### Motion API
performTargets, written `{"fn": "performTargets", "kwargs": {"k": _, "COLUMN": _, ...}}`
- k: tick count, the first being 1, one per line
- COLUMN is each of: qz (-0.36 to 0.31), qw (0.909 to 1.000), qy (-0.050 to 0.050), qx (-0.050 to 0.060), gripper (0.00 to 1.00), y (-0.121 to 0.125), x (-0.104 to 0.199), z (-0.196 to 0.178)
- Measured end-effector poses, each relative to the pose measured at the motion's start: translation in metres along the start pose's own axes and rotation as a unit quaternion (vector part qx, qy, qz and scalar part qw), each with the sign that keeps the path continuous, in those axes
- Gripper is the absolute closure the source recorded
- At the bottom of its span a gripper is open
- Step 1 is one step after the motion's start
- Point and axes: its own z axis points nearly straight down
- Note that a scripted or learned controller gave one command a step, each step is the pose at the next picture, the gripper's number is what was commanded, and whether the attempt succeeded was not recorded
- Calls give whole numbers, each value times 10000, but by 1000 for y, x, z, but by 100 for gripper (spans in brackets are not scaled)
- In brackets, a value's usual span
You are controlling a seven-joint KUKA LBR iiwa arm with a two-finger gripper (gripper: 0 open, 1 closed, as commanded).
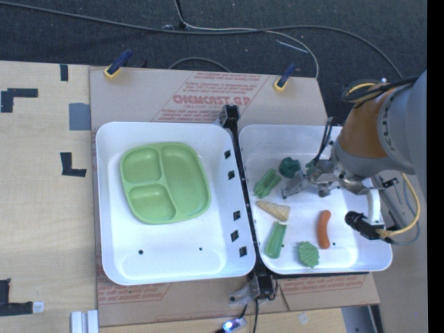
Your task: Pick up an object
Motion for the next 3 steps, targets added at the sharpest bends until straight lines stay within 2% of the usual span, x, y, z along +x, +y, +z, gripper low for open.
{"fn": "performTargets", "kwargs": {"k": 1, "qz": 2, "qw": 10000, "qy": -10, "qx": -21, "gripper": 100, "y": 1, "x": -1, "z": -14}}
{"fn": "performTargets", "kwargs": {"k": 2, "qz": 3, "qw": 10000, "qy": 2, "qx": -23, "gripper": 100, "y": 7, "x": -8, "z": -72}}
{"fn": "performTargets", "kwargs": {"k": 3, "qz": -1, "qw": 10000, "qy": 5, "qx": -21, "gripper": 100, "y": 1, "x": -4, "z": -120}}
